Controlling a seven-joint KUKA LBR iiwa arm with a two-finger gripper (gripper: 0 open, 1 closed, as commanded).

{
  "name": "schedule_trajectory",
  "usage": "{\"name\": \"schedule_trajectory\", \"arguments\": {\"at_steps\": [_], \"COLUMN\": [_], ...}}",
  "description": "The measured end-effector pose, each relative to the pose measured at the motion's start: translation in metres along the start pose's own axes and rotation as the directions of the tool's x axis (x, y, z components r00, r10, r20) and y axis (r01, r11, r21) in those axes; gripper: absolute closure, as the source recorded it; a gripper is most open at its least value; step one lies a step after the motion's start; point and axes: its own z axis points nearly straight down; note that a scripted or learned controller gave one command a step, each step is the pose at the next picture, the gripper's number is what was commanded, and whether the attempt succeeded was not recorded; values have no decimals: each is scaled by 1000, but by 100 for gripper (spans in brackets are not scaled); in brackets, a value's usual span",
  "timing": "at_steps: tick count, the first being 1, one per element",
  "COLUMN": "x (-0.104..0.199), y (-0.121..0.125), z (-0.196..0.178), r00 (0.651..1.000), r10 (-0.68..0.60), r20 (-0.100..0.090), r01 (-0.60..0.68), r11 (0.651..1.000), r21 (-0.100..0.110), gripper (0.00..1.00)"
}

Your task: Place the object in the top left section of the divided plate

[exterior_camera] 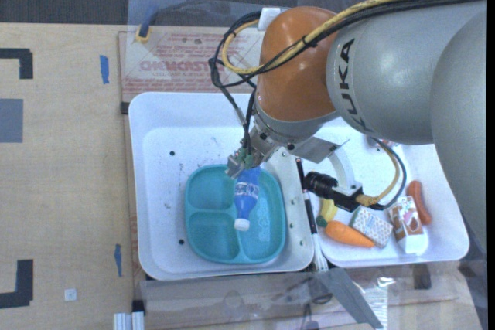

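A grey arm's gripper (246, 160) sits clamped on a bottle (246, 199) (white cap pointing down) above a teal plate (203, 232) in the left bin (151, 166).

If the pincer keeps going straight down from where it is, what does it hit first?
Probably the small clear plastic bottle with a white cap just under the pincer, lying on the teal divided plate; depth is unclear.

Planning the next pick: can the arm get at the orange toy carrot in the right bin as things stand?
Probably yes: the orange toy carrot lies uncovered near the front of the right white bin, though a small printed carton touches it, crowding the jaws.
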Motion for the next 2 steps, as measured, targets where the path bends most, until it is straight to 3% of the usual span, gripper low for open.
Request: {"name": "schedule_trajectory", "arguments": {"at_steps": [1,2], "x": [66,39], "y": [-26,-32], "z": [-9,-135], "r00": [996,777], "r10": [-90,-629], "r20": [0,9], "r01": [90,629], "r11": [996,777], "r21": [1,-4], "gripper": [100,100]}}
